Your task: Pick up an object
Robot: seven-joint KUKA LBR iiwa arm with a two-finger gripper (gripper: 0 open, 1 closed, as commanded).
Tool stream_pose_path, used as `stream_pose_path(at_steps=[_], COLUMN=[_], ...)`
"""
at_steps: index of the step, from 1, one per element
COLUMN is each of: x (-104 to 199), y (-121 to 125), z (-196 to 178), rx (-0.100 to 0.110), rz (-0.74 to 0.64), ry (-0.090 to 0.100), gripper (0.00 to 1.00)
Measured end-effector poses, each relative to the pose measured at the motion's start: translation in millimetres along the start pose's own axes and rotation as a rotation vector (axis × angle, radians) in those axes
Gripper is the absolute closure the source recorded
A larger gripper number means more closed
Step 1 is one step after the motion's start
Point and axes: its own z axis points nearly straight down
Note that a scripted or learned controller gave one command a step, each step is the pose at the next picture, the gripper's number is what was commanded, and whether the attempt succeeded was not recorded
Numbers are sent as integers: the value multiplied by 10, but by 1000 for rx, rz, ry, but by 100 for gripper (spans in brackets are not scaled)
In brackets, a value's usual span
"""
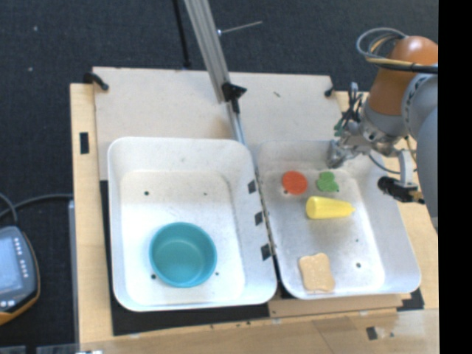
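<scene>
Green object [328, 181] lies in the right bin [383, 271], toward its twelve o'clock edge. At its nine o'clock sits a red disc [294, 183]; at six o'clock, a yellow piece [329, 208]. The gripper [338, 155] hovers just above it, carrying nothing; its opening I cannot tell. You should descend straight, avoiding both neighbours.

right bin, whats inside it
The right bin holds four things: a red round piece, a green piece, a yellow piece and a tan slice. The gripper covers part of its far edge.
</scene>
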Motion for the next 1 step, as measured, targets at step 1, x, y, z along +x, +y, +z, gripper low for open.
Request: stream_pose_path(at_steps=[1], x=[-25], y=[-47], z=[-472], rx=[0], rz=[4], ry=[5], gripper=[100])
